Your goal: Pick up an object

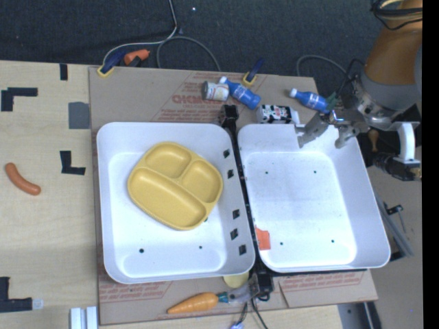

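My gripper (324,134) hangs with its jaws spread, holding nothing, over the far right corner of the right bin (370,204).

A divided plate (175,184) lies in the left bin (110,204); the right bin (370,214) sits beside it. Behind the bins lie bottles (233,91) on the cardboard (137,94). A carrot (192,303) lies before the bins, and a sausage (22,179) well left
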`<action>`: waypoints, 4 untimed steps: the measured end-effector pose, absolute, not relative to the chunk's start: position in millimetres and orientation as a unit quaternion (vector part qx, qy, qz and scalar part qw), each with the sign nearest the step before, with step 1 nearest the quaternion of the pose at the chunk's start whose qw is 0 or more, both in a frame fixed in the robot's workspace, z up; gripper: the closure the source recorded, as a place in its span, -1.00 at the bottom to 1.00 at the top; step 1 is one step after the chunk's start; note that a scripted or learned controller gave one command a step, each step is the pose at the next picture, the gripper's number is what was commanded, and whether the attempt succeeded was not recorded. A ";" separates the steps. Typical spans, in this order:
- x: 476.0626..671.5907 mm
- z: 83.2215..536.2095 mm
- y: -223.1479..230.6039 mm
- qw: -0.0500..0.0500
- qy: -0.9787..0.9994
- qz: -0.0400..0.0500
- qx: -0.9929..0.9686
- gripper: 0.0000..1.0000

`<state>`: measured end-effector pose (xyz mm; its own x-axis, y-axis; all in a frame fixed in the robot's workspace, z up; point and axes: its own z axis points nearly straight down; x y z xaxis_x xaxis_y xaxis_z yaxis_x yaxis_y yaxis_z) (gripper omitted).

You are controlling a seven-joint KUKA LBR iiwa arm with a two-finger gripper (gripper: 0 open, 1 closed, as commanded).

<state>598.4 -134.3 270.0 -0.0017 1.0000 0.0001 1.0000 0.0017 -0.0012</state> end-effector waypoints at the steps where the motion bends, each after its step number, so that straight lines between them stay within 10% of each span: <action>1: 610.0 77.9 -135.2 -0.002 -0.708 0.000 -0.707 -1.00; 2: 658.9 85.8 -113.7 -0.002 -0.708 -0.001 -0.706 -1.00; 3: 619.9 86.5 -94.0 -0.002 -0.707 0.000 -0.707 -1.00; 4: 670.6 85.2 -100.3 -0.002 -0.708 -0.001 -0.706 -1.00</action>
<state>670.6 -100.3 85.2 -0.0036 1.0000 -0.0010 1.0000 0.0036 0.0037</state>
